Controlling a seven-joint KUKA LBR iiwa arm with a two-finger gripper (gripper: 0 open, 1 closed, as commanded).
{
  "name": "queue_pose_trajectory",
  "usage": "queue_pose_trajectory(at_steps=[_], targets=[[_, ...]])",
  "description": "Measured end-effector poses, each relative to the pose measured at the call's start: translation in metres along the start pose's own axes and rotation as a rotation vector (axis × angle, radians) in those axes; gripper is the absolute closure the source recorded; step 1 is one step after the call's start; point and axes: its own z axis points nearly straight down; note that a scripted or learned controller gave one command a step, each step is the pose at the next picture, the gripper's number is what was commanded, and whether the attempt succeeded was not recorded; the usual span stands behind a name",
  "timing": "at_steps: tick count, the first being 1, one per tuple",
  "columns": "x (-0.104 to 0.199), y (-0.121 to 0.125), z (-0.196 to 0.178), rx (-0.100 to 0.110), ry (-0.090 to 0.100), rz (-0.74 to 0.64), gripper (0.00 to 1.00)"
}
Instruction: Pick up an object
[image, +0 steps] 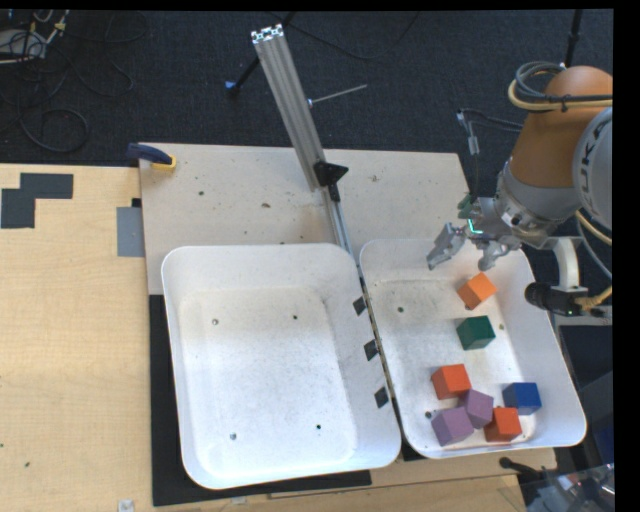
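A dark carpeted floor strewn with black cables runs behind a pale, speckled bench (250, 195), and a slanted aluminium rail (292, 100) leans up from the middle of it toward the back of the room. On the bench sit two shallow white bins side by side: the left-hand white bin (200, 270) with nothing but a few dark specks on its floor, and the right-hand white bin (410, 330) with a scatter of small blocks. The grey arm with its orange band reaches in from the right, and its two-finger gripper (464, 250) hangs above the far end of that bin with the fingers spread apart and nothing between them. Just beside it, a little nearer the viewer, lies the small orange cube (478, 290), tilted on a corner line relative to the bin wall — the likeliest thing to be picked, I would say. A dark green cube (476, 331) sits near it, apart; further forward a red-orange block (451, 380), two purple blocks (465, 416), another orange block (504, 424) and a blue block (521, 396) crowd the near corner, several touching. The orange cube looks light, rigid and smooth-sided, probably wood or plastic, so it should neither crush nor sag, though flat faces can slip if pinched off-centre. A hold across two opposite flat faces, with the fingers turned to match its skew, seems soundest — it stands free on all sides. The bin floor looks hard and slick, so a nudged cube may slide.
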Motion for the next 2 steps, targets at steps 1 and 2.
queue_pose_trajectory(at_steps=[1,2], targets=[[0.000,0.001,-0.002,-0.004,-0.001,-0.002,0.00],[-0.001,0.009,0.046,0.000,-0.001,-0.003,0.00]])
